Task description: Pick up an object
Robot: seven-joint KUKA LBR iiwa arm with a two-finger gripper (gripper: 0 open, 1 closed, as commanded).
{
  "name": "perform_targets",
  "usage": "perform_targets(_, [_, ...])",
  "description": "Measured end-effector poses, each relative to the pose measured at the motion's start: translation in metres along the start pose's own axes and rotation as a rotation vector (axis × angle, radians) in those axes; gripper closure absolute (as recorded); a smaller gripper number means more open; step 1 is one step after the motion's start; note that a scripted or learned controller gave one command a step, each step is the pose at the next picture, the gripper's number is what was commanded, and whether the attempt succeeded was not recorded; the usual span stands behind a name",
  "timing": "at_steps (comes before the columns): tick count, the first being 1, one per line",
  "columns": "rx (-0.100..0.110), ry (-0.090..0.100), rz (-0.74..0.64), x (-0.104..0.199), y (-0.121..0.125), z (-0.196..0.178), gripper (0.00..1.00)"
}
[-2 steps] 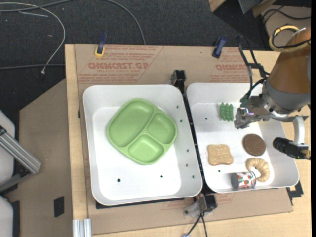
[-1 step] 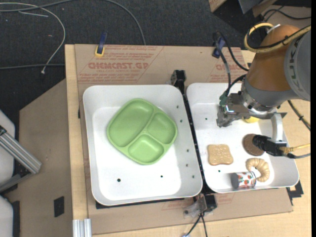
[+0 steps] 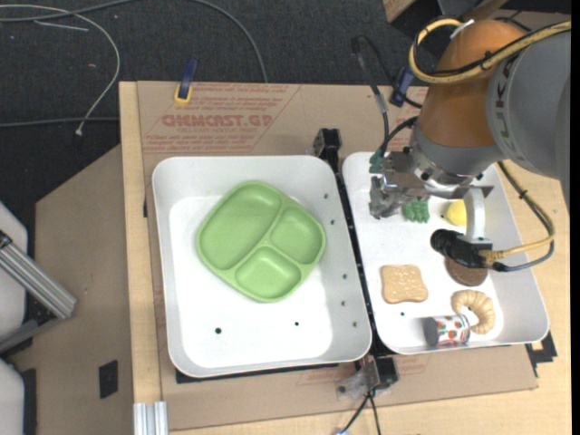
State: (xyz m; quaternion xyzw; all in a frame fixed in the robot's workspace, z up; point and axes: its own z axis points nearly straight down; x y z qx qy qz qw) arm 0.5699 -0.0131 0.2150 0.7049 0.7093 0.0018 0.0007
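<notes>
My gripper [image 3: 387, 201] is low over the far part of the right bin [image 3: 381, 320], near its left wall. A small green bumpy toy [image 3: 417, 211] lies just to its right, close to or touching it; I cannot tell which. A yellow item [image 3: 455, 213] lies beyond the green toy, partly hidden by the wrist. Nearer the front lie a tan cracker-like square [image 3: 403, 284], a curled croissant [image 3: 478, 307] and a small can on its side [image 3: 448, 331]. Nothing is visibly held.
The left bin [image 3: 177, 188] holds a green divided plate [image 3: 262, 239]. A black clip [image 3: 327, 142] sits at the far end of the wall between the bins. The grey and orange arm [image 3: 476, 80] covers the right bin's far right corner.
</notes>
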Motion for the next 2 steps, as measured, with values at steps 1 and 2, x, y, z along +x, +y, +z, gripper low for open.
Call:
perform_targets(1, [0.001,-0.001,0.003,0.044,0.021,-0.010,1.00])
perform_targets(2, [0.002,-0.001,0.003,0.093,0.027,-0.001,1.00])
